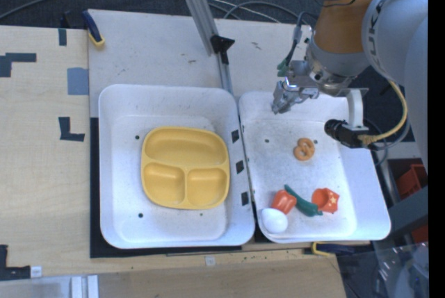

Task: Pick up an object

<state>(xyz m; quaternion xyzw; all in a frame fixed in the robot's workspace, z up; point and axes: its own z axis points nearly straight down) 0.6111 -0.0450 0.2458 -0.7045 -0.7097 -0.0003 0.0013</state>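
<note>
Pretzel (304,149) just below end effector (284,103), apart, right bin (361,182).

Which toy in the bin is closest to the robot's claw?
The small tan pretzel-shaped toy, alone in the middle of the right white bin, lies closest to the gripper. The orange toys and white egg sit farther away.

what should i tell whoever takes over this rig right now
Gripper: above the far edge of the right bin, nothing between its jaws that I can see; open or shut is unclear.
Right bin: pretzel-shaped toy mid-bin; near the front, an orange piece, a green piece, an orange-red piece with a star and a white egg.
Left bin: yellow divided plate.
Done: nothing lifted.
Left: pick one object; the pretzel lies closest to the gripper.
</note>
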